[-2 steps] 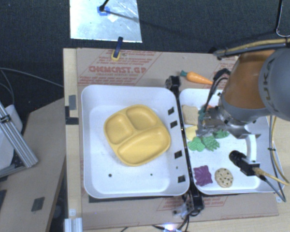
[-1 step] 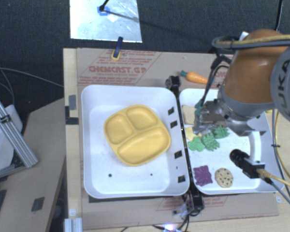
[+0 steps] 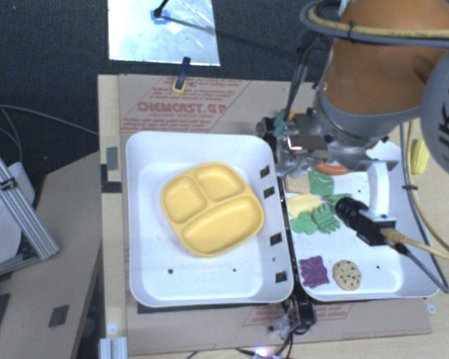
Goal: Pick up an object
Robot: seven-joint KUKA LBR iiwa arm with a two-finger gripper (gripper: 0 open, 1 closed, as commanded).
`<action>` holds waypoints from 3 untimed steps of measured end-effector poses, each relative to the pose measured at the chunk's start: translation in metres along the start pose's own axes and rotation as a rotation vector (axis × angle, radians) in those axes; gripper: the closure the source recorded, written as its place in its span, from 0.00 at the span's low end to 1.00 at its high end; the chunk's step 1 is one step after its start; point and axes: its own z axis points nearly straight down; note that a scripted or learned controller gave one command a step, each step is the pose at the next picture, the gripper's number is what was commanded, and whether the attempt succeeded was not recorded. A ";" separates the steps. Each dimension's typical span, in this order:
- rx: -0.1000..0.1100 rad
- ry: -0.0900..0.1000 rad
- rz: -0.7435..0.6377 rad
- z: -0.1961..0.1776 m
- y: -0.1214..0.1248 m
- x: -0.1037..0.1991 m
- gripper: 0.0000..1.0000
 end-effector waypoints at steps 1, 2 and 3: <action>0.006 -0.003 0.006 -0.008 0.036 0.032 1.00; 0.011 -0.003 0.005 0.020 0.070 0.081 1.00; 0.025 -0.009 0.012 0.213 0.069 0.081 1.00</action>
